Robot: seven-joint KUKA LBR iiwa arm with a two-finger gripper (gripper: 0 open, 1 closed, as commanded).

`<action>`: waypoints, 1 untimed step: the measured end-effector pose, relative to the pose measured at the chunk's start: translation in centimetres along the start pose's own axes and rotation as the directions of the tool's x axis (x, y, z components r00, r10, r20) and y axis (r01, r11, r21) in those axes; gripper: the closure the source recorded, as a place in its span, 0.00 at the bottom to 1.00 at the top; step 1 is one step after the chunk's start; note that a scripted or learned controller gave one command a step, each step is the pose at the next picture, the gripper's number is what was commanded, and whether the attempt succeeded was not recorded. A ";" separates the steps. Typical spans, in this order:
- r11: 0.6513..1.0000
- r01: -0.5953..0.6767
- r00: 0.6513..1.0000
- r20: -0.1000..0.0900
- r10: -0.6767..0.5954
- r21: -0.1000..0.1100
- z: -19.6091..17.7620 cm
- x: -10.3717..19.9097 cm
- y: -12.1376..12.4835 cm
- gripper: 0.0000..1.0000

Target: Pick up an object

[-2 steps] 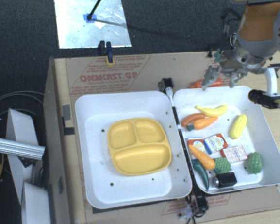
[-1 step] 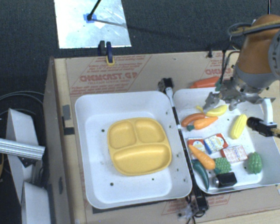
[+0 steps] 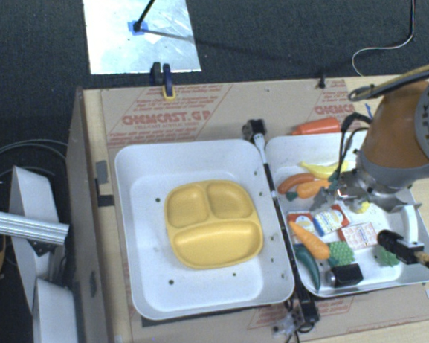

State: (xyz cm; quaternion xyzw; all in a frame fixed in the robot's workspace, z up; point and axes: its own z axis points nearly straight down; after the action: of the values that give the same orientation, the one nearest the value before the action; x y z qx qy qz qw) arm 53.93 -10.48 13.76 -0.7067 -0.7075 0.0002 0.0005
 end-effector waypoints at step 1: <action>1.000 -0.003 1.000 0.005 0.003 -0.023 4.7 2.0 -4.7 0.00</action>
State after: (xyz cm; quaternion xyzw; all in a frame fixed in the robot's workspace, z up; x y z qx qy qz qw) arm 49.28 -8.50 9.02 -0.7076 -0.7065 -0.0061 -0.0094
